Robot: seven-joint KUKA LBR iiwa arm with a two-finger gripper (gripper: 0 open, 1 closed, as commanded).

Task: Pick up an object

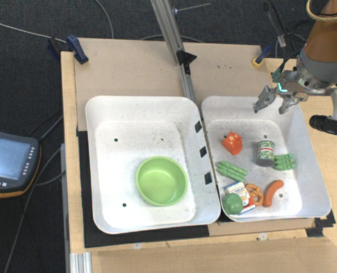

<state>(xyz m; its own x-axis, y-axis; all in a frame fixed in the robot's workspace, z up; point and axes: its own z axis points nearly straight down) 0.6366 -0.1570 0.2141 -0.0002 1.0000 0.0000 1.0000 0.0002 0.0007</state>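
My gripper (275,103) hangs open above the far rim of the right bin (310,152), with nothing between its fingers. Below it in that bin lie a red pepper-like toy (232,143), a small green-labelled can (265,152), a green leafy toy (285,162), a green bean pod (231,170), an orange-red sausage (273,191), a pretzel (253,194) and a green ball (233,203) on a small white and blue box (237,190). All of them sit well in front of the gripper.
The left bin (100,152) holds a lime green bowl (161,180). A metal post (168,24) rises from between the bins at the back. A handheld pendant (9,162) lies off the bench at the left. Blue clamps (77,48) grip the board's corners.
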